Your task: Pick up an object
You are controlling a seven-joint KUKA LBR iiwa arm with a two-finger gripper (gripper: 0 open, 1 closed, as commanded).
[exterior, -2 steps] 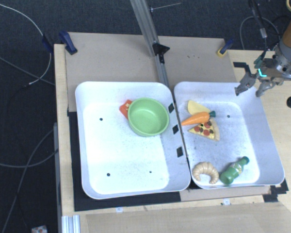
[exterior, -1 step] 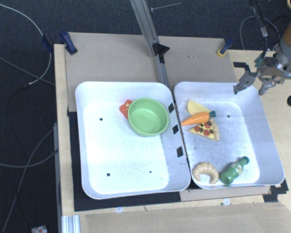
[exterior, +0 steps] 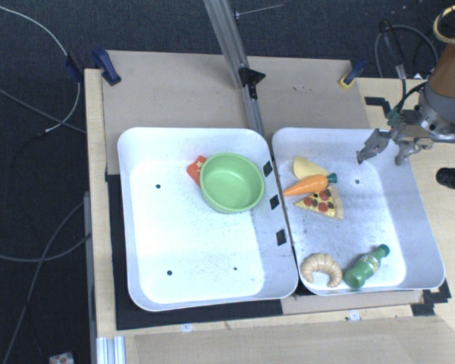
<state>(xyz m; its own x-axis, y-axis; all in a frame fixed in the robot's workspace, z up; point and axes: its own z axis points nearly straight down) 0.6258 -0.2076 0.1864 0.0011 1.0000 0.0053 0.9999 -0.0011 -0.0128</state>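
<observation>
My gripper (exterior: 384,150) hovers over the far right part of the right bin (exterior: 409,226), its two fingers spread apart with nothing between them. In that bin lie an orange carrot (exterior: 307,185), a pizza slice (exterior: 321,202) just below it, a yellow wedge (exterior: 306,167) behind the carrot, a croissant (exterior: 323,268) and a green bottle (exterior: 364,268) at the near edge. The carrot is about a hand's width to the left of the gripper. The left bin (exterior: 174,256) holds a green bowl (exterior: 230,182) with a red-orange piece (exterior: 195,169) tucked at its left rim.
A metal pole (exterior: 229,32) slants down from the top to the gap between the bins. Blue clamps (exterior: 105,65) hold the bench's far corners. Cables trail over the dark floor on the left.
</observation>
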